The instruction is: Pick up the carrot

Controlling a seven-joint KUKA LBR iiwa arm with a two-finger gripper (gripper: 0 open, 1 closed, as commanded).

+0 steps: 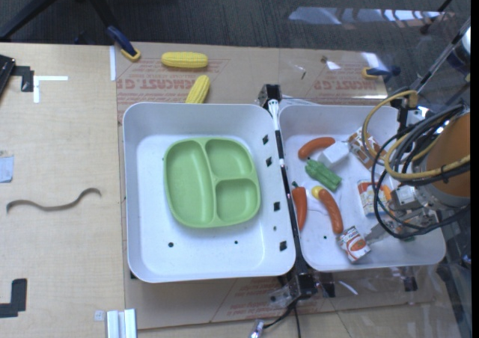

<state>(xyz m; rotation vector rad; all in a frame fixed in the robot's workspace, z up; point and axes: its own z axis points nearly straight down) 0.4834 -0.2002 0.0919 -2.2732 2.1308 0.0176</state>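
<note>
Carrot (300, 207) lies along the left wall of the right bin (419, 256), beside an orange sausage (332, 211) and green pickle (323, 175); the hand (402, 209) hovers at the bin's right side, grip state unclear.

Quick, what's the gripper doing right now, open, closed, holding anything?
Gripper: cannot be told; cables and the arm's wrist cover it over the right bin. Nothing is seen held, and which orange piece is the carrot cannot be told.
</note>
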